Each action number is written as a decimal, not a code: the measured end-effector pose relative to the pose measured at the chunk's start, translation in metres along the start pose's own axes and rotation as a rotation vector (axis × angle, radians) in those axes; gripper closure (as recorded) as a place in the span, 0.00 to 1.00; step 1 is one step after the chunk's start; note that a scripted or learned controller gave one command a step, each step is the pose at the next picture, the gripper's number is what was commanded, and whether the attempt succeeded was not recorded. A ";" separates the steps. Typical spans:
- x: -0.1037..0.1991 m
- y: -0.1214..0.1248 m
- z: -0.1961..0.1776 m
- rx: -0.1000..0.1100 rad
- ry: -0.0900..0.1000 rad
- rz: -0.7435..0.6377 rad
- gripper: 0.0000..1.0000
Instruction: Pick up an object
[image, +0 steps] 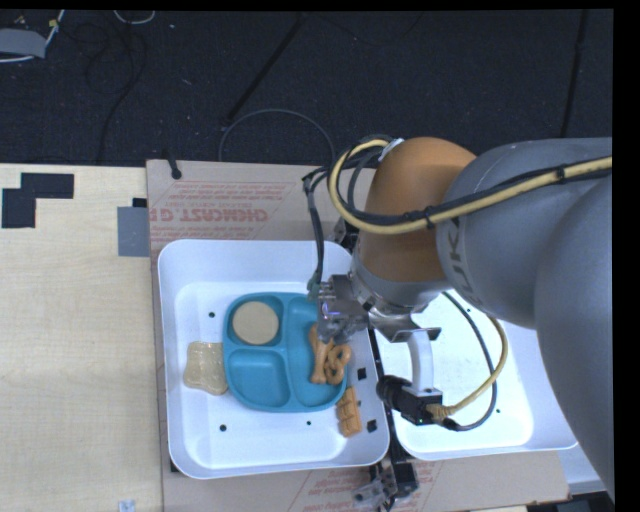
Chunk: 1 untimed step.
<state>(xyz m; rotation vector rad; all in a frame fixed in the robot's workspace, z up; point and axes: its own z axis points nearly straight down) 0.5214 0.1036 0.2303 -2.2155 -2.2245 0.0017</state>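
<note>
A blue divided tray (262, 375) lies in the left bin (190, 300). A round tan disc (254, 322) rests in its upper left compartment. Orange pretzel-like pieces (330, 360) lie along the tray's right side. My gripper (330, 318) hangs just above those pieces, at the tray's upper right corner, below the orange wrist band (410, 200). A pale yellow piece (206, 367) lies against the tray's left edge. Another small orange piece (348, 412) sits off the tray's lower right corner.
The right bin (500, 420) is largely covered by the arm, with a black cable connector (415, 405) and a yellow cable hanging over it. Both bins sit on a cardboard sheet (230, 205). The wooden bench (70, 350) stretches to the left.
</note>
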 end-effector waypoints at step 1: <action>-0.002 -0.001 0.001 0.002 -0.001 0.002 0.00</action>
